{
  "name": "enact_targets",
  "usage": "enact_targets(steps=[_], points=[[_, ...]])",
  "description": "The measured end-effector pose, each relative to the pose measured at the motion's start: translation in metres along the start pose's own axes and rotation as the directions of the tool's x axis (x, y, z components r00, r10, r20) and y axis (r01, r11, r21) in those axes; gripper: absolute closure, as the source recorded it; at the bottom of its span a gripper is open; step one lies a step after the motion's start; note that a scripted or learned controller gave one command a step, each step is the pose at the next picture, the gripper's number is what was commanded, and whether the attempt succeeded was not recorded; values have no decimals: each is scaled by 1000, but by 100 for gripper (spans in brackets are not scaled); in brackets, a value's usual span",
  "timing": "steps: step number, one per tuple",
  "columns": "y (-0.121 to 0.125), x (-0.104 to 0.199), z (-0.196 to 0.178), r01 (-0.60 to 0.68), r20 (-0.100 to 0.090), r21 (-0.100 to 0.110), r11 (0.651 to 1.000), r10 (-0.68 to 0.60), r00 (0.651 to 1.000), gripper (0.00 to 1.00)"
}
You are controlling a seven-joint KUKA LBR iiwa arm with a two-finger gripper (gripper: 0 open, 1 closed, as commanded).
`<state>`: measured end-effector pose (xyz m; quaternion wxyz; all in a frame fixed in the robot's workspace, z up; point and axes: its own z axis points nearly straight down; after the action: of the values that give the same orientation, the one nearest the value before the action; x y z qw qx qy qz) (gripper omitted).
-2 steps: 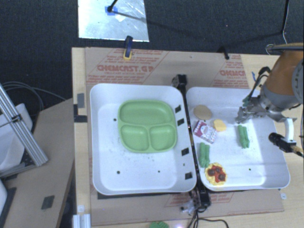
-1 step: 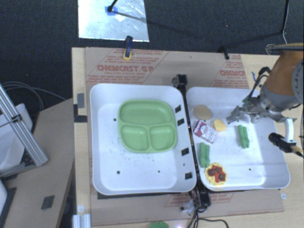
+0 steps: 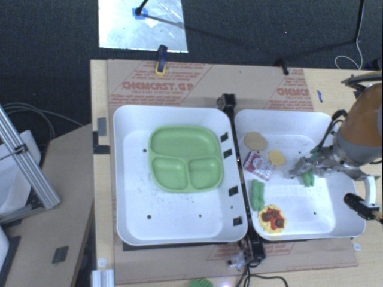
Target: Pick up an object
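Note:
My gripper hangs low over the middle right of the right bin, with the arm coming in from the right. A small green piece lies right at its tip, touching or nearly touching it. Further left in this bin are a tan round disc, a small yellow round piece, a red and white packet, a long green pod and a yellow toy pizza with red spots.
The left bin bears a green divided plate. A black divider with clips runs between the bins. The arm's grey body covers the right bin's far right rim.

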<state>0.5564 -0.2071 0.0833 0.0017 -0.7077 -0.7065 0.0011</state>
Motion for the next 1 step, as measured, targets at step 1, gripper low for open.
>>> enact_targets(steps=[1], points=[[4,0,-12,2,2,-9,1000,-2,1000,100]])
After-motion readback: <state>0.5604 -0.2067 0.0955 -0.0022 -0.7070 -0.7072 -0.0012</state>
